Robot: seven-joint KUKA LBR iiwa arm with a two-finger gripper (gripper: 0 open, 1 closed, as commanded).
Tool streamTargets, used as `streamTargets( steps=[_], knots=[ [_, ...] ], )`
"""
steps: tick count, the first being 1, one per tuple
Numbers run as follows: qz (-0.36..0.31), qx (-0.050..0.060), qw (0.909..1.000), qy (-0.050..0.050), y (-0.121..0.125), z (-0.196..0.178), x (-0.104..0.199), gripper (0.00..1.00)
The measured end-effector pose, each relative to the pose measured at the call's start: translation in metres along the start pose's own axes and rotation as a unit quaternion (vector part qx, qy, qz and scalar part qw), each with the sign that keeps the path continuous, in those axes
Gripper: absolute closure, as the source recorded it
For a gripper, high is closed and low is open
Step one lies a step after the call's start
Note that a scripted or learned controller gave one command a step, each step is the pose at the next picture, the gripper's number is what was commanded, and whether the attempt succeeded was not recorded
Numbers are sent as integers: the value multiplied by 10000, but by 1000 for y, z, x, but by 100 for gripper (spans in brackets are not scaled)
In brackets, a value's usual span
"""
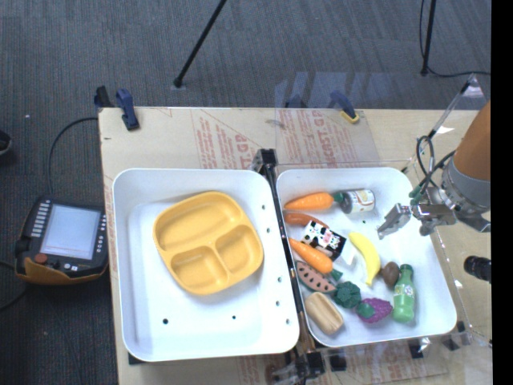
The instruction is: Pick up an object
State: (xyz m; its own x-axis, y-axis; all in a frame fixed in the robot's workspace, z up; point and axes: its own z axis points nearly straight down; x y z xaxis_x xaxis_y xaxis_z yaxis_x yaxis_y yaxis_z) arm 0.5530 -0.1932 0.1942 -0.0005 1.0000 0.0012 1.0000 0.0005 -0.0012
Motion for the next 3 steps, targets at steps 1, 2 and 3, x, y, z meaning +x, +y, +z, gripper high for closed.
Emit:
streamTargets(
  steps=[1, 2, 3],
  knots=[
    [959, 20, 9954, 12, 12, 108, -5, 0],
    [956, 29, 9954, 27, 12, 98, -5, 100],
    [1240, -32, 9923, 11, 29, -2, 68, 100]
  ],
)
